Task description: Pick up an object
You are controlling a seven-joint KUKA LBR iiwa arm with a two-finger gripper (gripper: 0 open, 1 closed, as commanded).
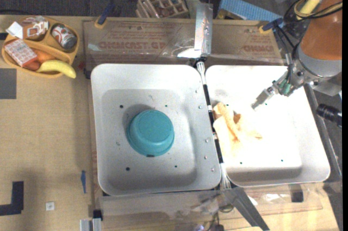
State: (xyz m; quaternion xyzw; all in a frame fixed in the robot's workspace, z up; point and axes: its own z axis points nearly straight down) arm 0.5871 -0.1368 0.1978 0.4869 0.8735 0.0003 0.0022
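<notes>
Bright, even overhead light. The right bin [283, 164], under the claw [260, 100], glares nearly white (its pale contents wash out), while the left bin [109, 170] beyond reads greyer with soft shadow. Mild overall blur.

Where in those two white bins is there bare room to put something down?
Left bin: bare floor rings the teal bowl. Right bin: free along its right and front, crowded at the left wall by the pale objects, gripper above.
</notes>
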